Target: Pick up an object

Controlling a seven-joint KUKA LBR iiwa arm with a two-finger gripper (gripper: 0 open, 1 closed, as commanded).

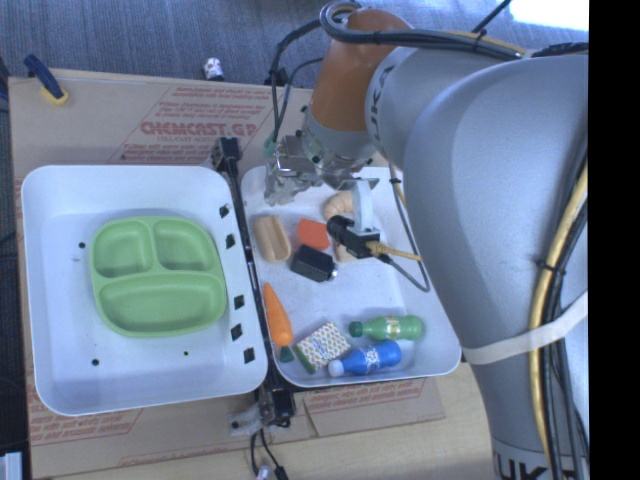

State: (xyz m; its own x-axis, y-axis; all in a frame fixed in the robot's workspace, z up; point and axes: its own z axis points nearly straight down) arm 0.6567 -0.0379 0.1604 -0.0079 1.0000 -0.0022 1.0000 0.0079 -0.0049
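My gripper [286,176] hangs low over the far left corner of the right bin [432,340], below the orange wrist band. Just in front of it lie a tan bread-like piece [271,237], an orange-red block [312,233] and a small black object [312,263]. Partly hidden by the wrist is a pale tan item [339,206] to the gripper's right. Nearer the front of the bin are a carrot [277,313], a patterned box [322,345], a green bottle [388,327] and a blue bottle [367,358]. I see nothing held.
The left bin [50,208] holds a green divided plate [158,273]. A row of black clips [236,268] runs along the wall between the bins. The arm's grey body covers the right side of the view. Cardboard [190,118] lies under the bins.
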